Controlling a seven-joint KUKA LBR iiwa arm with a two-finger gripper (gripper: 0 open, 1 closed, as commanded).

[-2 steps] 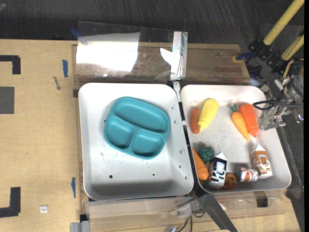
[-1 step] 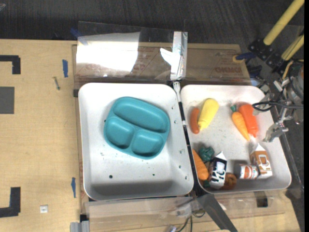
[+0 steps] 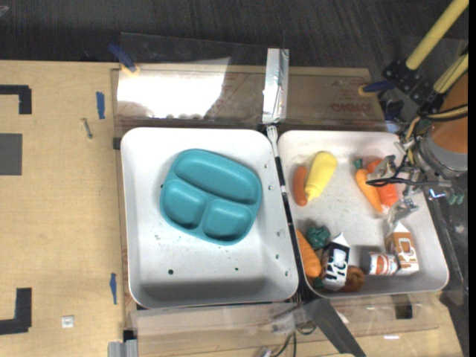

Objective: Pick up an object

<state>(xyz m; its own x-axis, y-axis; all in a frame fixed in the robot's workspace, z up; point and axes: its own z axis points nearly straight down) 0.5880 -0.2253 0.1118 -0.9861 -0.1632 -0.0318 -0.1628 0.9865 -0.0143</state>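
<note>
Bench (image 3: 52, 222): tan board top, two white bins side by side on it.
Left bin (image 3: 141, 162): holds a teal divided tray (image 3: 210, 194), sitting a bit above centre.
Right bin (image 3: 346, 199): all the small stuff is in here.
Arm (image 3: 446, 136): comes in at the right edge, orange band showing, over the right bin's far right side.
End effector (image 3: 396, 192): low over the right bin beside an orange carrot toy (image 3: 370, 189); honestly can't tell how wide it's spread or if it's got anything.
Yellow bottle (image 3: 320, 174): upper left of the right bin, touching an orange piece (image 3: 300, 185).
Small cans (image 3: 394, 255): lower right corner, lying close together.
Black-and-white item (image 3: 337, 260): bottom edge, next to another carrot (image 3: 309, 253).
</note>
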